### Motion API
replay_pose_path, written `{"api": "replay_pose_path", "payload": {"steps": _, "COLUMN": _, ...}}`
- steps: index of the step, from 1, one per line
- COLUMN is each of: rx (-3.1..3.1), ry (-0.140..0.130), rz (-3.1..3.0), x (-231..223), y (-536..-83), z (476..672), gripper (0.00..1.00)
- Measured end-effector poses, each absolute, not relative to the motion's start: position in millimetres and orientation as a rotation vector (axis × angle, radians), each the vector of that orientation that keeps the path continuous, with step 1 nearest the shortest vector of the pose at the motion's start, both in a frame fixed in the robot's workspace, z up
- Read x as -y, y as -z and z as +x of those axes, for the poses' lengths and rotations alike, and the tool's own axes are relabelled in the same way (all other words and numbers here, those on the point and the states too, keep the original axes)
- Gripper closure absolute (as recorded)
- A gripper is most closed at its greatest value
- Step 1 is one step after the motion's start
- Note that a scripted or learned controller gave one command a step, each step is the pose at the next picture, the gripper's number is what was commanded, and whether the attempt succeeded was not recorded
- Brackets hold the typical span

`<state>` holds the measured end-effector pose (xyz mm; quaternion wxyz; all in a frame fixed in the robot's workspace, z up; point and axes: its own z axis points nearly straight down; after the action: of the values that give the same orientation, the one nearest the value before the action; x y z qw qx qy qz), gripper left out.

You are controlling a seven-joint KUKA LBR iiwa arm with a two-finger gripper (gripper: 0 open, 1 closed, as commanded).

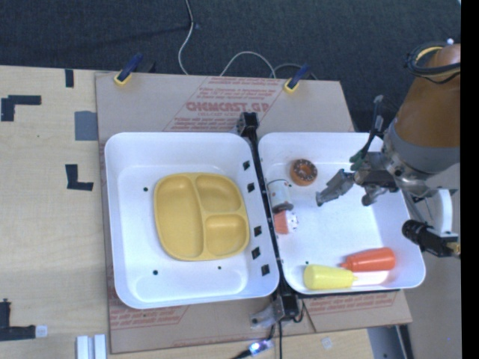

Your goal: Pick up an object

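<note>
Two shallow white bins are seen side by side on a cardboard sheet [224, 107]. Nearest the camera, in the right bin [337, 245], a yellow object [328, 277] and an orange one [370, 259] are laid touching along the front wall. Further back, a small orange-and-white item [282, 222] is set by the divider, with a brown ring-shaped piece [303, 171] beyond it. The gripper [347, 189] is held above the right bin's middle, its fingers spread apart with nothing between them. A yellow divided plate [200, 215] is placed in the left bin [123, 200].
</note>
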<state>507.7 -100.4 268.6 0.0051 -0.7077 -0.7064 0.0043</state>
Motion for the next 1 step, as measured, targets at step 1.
{"api": "replay_pose_path", "payload": {"steps": 1, "rx": 2.223, "ry": -0.001, "rz": -2.22, "x": 100.1, "y": -274.5, "z": 509.8, "gripper": 0.0}}
